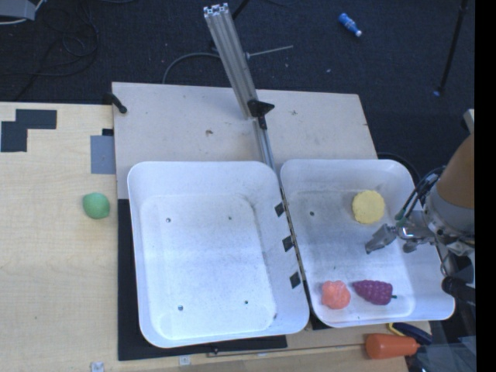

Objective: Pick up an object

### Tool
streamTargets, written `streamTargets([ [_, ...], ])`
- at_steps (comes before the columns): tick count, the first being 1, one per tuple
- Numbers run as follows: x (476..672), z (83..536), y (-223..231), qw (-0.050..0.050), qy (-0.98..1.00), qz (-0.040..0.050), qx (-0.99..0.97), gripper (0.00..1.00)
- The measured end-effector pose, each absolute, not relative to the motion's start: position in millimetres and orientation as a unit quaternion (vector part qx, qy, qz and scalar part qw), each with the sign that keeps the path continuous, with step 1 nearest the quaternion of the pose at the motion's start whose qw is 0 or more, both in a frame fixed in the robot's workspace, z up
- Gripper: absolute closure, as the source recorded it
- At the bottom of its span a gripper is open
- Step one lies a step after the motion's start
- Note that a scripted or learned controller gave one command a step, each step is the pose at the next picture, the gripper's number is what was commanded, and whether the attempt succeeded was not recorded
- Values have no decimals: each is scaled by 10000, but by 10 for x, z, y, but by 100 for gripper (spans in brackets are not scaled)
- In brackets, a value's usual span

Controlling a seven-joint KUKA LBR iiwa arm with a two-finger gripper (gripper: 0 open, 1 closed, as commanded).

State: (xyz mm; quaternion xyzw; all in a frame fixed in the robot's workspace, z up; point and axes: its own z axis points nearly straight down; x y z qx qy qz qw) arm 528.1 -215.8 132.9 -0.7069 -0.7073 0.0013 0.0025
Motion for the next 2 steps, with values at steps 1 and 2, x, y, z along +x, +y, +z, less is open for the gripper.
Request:
streamTargets([
  [1,5285,917,-2155,-3,-7073,-2,-7069,0],
  [2,5287,1028,-2166,-13,-7067,-6,-7076,100],
])
